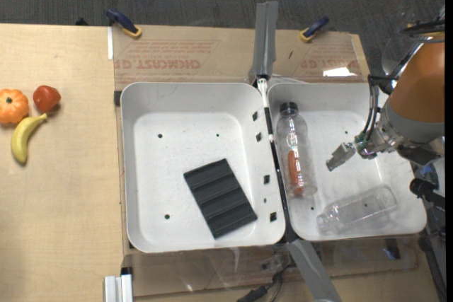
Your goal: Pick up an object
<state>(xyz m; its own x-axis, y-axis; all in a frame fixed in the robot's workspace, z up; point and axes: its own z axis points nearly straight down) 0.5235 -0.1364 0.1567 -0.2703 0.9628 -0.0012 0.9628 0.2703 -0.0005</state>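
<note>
The gripper [340,157] hangs over the right bin [333,99]; I cannot tell its state. Near it lie two clear bottles, one with an orange label [294,152] by the left wall, one [356,210] along the front. The left bin [141,173] holds a black block [220,197].
</note>
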